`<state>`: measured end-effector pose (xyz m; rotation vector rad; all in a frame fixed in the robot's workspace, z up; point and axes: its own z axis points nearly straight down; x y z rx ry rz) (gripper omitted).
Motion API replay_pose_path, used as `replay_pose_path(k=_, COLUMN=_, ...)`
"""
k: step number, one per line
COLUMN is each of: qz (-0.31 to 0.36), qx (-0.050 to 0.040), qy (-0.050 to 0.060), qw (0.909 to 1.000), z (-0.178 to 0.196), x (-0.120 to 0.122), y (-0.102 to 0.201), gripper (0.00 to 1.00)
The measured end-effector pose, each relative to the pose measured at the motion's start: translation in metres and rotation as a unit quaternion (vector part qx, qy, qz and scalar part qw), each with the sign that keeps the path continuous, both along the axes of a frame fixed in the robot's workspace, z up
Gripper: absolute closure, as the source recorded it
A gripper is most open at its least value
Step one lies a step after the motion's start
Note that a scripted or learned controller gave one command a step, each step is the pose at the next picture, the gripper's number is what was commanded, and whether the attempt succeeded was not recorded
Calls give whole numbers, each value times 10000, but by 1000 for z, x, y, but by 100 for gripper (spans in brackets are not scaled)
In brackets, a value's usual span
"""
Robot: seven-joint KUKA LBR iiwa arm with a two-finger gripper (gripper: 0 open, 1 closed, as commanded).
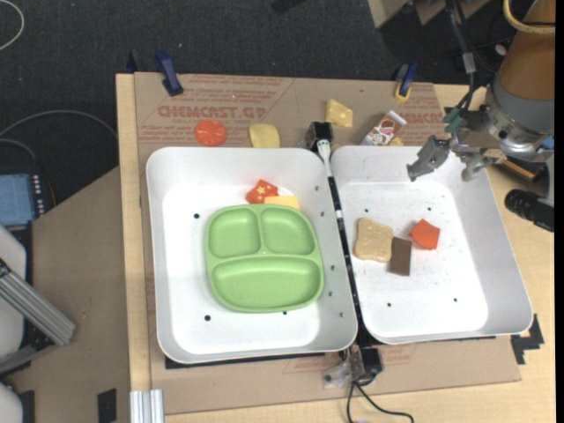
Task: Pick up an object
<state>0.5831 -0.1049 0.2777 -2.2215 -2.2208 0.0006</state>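
**Gripper poised over the right bin's far edge, nothing yet in hand**

The gripper (449, 155) hung over the far edge of the right bin (493, 307), its two fingers spread apart with nothing between them; the grey arm (529, 69) with its orange band came in from the right. The likeliest pickings lay nearer me and a little leftward of it: an orange-red block (426, 234), a dark brown piece (401, 256) touching a tan slice of toy bread (373, 241); the block sat closest to the fingers, by my reckoning. The left bin (176, 263) held a green divided plate (263, 258), with a red piece (262, 191) and a yellow piece (283, 203) just behind it. Small toy foods lay scattered on the cardboard sheet (141, 236) beyond both bins; dark carpet (70, 42) surrounded the bench.
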Motion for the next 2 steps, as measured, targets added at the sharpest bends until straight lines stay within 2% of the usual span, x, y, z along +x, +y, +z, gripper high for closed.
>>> replay_pose_path(k=1, qz=-33, qx=2, qy=60, qw=10000, z=-110, x=-24, y=-62, gripper=0)
replay_pose_path(k=2, qz=9, qx=-55, qy=-70, qw=10000, z=-190, x=-21, y=-20, gripper=0)
